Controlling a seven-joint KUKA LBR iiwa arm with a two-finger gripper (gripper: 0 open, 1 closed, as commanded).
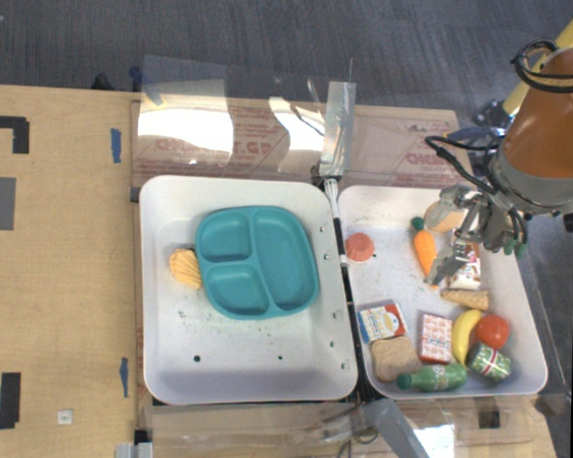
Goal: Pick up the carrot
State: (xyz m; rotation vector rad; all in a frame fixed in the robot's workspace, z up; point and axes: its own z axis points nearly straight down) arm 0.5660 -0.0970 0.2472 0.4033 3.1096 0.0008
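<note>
Hand (451,267) just right of carrot (424,251), fingers blurred w/ clutter, can't tell open/closed.

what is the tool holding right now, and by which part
Nothing, as far as can be seen: the tool hovers just right of the orange tapered carrot, which lies in the right white bin.

— What's in the left bin (160,360)?
— A teal divided plate (257,261), with a yellow shell-shaped toy (185,266) touching its left edge.
— And the right bin (530,359)?
— A small red-orange round piece (360,247) near the divider; lower down two little cartons (382,322), a bread slice (392,358), a green bottle (433,377), a banana (465,334), a tomato (493,331).
— Beneath?
— A cardboard-covered tabletop (60,262).
</note>
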